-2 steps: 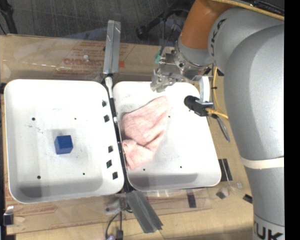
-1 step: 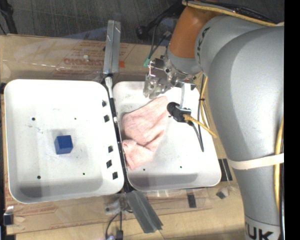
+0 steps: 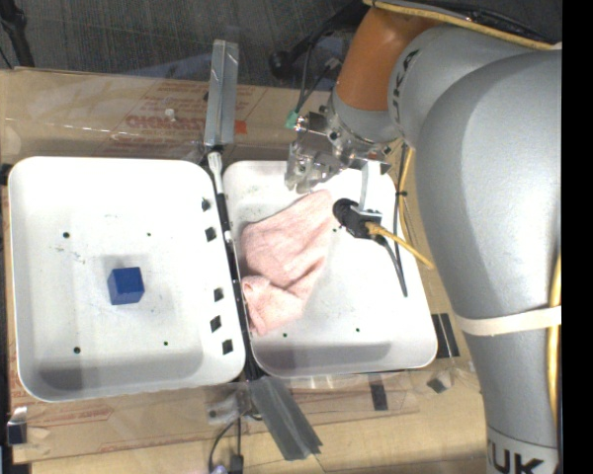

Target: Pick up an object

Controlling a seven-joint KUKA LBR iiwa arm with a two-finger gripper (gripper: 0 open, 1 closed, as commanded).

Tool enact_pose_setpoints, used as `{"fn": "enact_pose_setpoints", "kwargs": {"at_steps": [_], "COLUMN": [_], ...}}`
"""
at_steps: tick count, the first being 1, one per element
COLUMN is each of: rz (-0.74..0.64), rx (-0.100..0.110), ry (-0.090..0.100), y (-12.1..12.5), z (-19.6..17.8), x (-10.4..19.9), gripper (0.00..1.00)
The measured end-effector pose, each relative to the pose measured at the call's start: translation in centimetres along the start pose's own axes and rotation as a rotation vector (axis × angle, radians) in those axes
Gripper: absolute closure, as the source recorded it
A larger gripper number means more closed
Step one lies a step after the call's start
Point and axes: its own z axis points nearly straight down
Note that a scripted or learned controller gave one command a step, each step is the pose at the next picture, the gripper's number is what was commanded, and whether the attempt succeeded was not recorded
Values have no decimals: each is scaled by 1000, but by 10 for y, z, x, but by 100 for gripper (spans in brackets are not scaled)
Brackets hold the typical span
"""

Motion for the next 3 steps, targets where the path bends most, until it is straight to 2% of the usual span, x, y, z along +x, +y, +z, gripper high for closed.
{"fn": "enact_pose_setpoints", "kwargs": {"at_steps": [3], "rz": [-19], "rx": [12], "ry": [-4], "y": [0], "z": [-25], "x": [1], "gripper": [100]}}
